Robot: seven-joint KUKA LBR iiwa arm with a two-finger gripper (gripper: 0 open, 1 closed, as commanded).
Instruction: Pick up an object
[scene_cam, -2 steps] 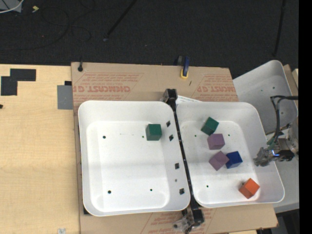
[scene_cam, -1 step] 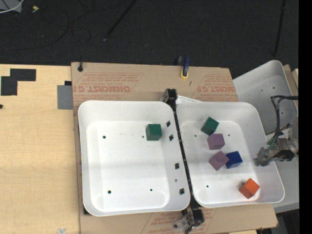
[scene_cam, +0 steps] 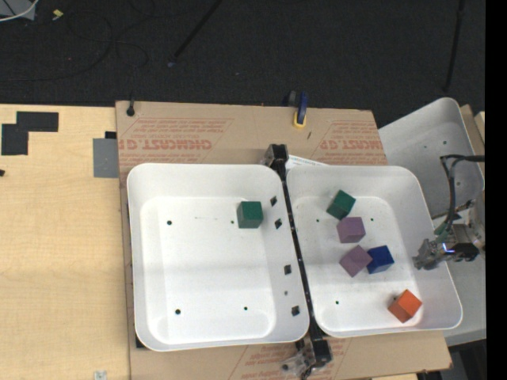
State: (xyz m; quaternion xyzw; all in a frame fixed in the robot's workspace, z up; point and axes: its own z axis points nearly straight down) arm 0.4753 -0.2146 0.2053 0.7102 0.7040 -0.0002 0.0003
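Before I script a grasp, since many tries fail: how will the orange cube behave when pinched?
The orange cube looks rigid with flat faces, so it should likely slide rather than roll. It sits apart from the other cubes but near the bin wall, which may crowd one finger.

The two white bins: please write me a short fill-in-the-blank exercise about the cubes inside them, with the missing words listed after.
1. The left bin holds one cube, and its colour is ____.
2. The right bin holds ____ cubes in total.
3. The blue cube touches a cube whose colour is ____.
4. The cube nearest the right bin's front right corner is ____.

Missing words: green; five; purple; orange
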